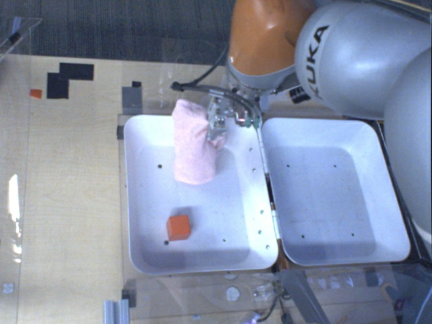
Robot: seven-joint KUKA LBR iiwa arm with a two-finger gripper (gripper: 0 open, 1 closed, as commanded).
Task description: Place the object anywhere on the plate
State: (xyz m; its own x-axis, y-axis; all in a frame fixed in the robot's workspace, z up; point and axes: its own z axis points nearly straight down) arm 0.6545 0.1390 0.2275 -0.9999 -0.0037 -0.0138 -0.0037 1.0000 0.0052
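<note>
Looming closest under the lens, the grey arm point(364, 52) with its orange band fills the upper right and reaches toward the far side of the left bin point(145, 248). That bin and the right bin point(337, 241) sit side by side on the pale bench point(61, 201), their inner rims just touching.

A pink cloth point(192, 147) hangs in the far half of the left bin, its upper right edge bunched against the gripper point(217, 137). The jaws look closed on that bunched edge, though glare on the metal makes this hard to confirm; the cloth's lower end seems to brush or hover just above the bin floor.

Smallest is an orange block point(179, 227), lying on the near floor of the same bin, well apart from the cloth and untouched.

No plate can be made out, so the drop spot is uncertain. As I judge it, the step in hand is carrying the picked cloth. Next, the arm needs to lift it clear of the bin wall, travel over the target, and release without dragging.
</note>
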